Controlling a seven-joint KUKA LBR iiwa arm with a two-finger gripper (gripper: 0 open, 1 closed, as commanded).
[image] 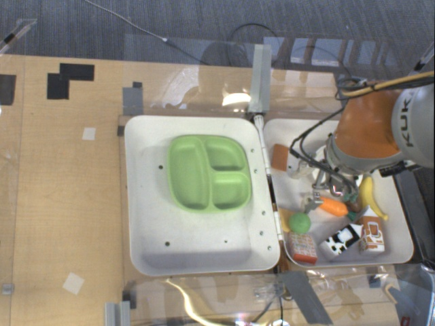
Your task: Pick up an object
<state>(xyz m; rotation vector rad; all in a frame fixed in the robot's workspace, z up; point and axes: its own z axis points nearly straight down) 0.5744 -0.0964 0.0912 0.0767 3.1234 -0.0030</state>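
The grey arm's two-finger gripper [325, 194] hangs low inside the right-hand shallow white bin [401, 250], directly over the small orange toy carrot [332, 208], which lies on its side. Whether its fingers are parted or closed cannot be told — the wrist hides them. Around the carrot: a yellow toy banana [371, 197] just right, a green ball [300, 222] lower left, a black-and-white toy cow [342, 240] below, a brown block [279, 157] upper left. Judgement: the carrot looks light, rigid and smooth-skinned — best pinched across its thicker middle, square to its length, or it may squirt sideways.
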